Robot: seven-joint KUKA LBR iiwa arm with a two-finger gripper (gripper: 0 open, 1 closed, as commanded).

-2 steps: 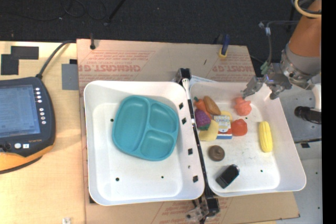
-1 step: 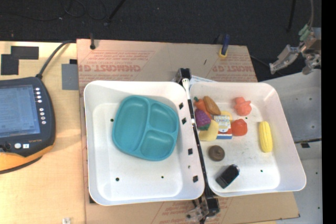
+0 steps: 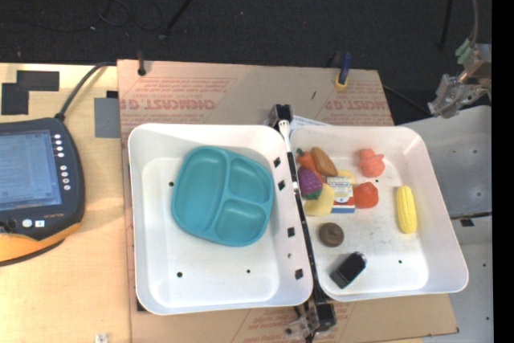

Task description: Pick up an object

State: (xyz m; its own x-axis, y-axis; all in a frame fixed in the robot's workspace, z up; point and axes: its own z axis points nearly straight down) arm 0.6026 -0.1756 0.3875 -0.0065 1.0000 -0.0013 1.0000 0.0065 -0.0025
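Note:
The right bin (image 3: 434,253) holds several small objects. An orange-brown piece (image 3: 324,161), a purple piece (image 3: 310,182), a yellow block (image 3: 319,204) and a white carton with red print (image 3: 343,193) lie bunched near its left wall. To their right are a pink piece (image 3: 370,162) and a red piece (image 3: 366,195). A yellow corn cob (image 3: 406,209) lies alone toward the right. A brown round piece (image 3: 331,234) and a black block (image 3: 348,270) lie toward the front. A teal divided plate (image 3: 221,195) lies in the left bin (image 3: 152,269).
Both bins rest on a cardboard sheet (image 3: 241,92). A grey control pendant with a screen (image 3: 36,173) lies on the wooden bench at the left. A small metal fixture (image 3: 462,88) stands at the upper right, past the right bin's far corner. A grey metal plate (image 3: 466,165) borders the right bin.

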